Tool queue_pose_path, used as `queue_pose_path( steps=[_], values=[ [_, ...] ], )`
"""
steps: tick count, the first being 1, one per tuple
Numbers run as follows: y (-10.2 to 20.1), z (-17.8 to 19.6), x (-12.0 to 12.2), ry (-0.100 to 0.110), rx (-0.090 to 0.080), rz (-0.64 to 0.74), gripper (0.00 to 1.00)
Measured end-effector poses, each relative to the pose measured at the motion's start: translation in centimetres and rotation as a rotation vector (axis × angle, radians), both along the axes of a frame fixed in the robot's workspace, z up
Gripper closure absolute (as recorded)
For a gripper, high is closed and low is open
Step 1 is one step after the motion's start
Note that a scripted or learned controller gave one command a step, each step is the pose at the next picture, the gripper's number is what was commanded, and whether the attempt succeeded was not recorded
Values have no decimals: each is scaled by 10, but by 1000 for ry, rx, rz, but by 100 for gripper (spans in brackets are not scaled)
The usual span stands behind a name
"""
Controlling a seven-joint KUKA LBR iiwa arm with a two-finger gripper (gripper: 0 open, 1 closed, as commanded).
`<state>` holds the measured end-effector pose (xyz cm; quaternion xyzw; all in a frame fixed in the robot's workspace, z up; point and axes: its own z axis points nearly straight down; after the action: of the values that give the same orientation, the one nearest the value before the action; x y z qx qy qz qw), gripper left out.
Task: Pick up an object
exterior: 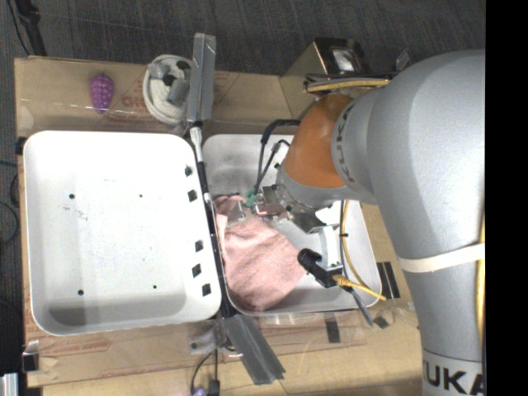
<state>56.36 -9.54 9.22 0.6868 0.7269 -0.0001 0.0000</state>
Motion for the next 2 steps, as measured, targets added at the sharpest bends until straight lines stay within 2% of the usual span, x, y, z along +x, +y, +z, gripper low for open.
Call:
queue_pose_path(
  steps=[1,2],
  values=[
    [4,0,59,2,1,103,0],
    [24,100,57,1,1,75,0]
  ],
)
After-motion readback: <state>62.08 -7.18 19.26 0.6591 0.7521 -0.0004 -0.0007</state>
